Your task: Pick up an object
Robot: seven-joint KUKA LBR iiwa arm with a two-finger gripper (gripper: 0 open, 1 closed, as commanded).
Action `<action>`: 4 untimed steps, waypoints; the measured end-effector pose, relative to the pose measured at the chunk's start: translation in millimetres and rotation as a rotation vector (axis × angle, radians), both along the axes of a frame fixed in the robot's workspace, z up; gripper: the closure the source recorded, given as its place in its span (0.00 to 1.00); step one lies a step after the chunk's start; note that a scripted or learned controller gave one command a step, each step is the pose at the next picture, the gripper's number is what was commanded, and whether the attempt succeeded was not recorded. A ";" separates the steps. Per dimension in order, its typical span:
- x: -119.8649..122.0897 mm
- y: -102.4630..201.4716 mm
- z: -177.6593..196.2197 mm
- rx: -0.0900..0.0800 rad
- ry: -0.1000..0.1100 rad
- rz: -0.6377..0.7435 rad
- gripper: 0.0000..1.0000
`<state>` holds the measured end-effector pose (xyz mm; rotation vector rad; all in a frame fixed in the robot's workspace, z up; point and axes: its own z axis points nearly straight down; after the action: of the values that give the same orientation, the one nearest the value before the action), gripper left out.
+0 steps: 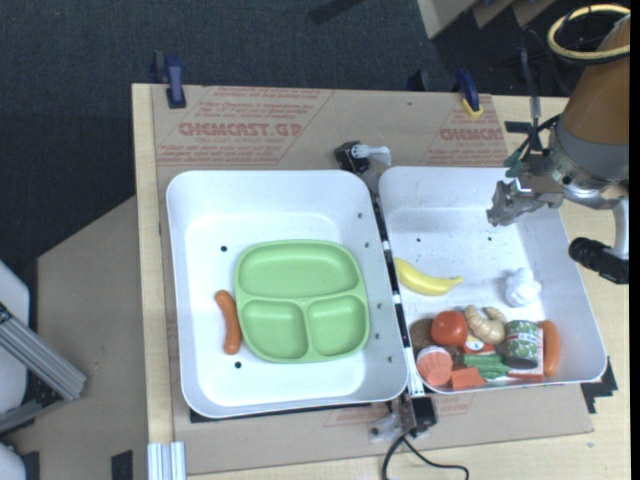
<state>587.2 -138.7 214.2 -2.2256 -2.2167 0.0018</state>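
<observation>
**Operator:** Over the right bin (pixel 575 313), near its far right corner, I see the gripper (pixel 508 208) hanging from the grey arm (pixel 590 158) with its orange band; whether it is released or clenched I cannot tell, the tip is too small and dark against the white; nothing shows between it.

**Colleague:** And where do the objects lie from it?

**Operator:** All of them sit nearer the camera than the gripper, well apart from it; the banana (pixel 427 278) lies closest, against the bin's left wall, with bare white floor between it and the gripper; a small white crumpled object (pixel 520 288) rests toward the right wall; the rest crowd the near end: a red tomato (pixel 450 328), a knobbly beige piece (pixel 488 323), a round salmon-coloured slice (pixel 436 367), a green-labelled can (pixel 522 338) and an orange carrot (pixel 549 346), all touching or just beside one another.

**Colleague:** Anything in the way?

**Operator:** Nothing stands between the gripper and the banana; the near heap is tightly packed, pieces overlapping.

**Colleague:** The other bin?

**Operator:** Left bin (pixel 190 218) holds a green divided tray (pixel 300 298), with an orange sausage (pixel 229 320) just beside its left edge; a dark clip (pixel 352 155) sits at the far end of the seam between the bins.
</observation>
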 end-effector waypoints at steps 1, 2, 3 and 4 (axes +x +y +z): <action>48.5 -7.9 -7.1 -0.002 -0.006 0.006 1.00; -22.7 6.9 -15.3 0.003 0.006 0.001 1.00; -95.9 55.8 20.8 0.005 0.003 0.007 1.00; -64.2 146.3 34.6 0.001 -0.005 0.013 1.00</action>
<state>523.0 7.6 248.8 -2.2134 -2.2335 -0.0049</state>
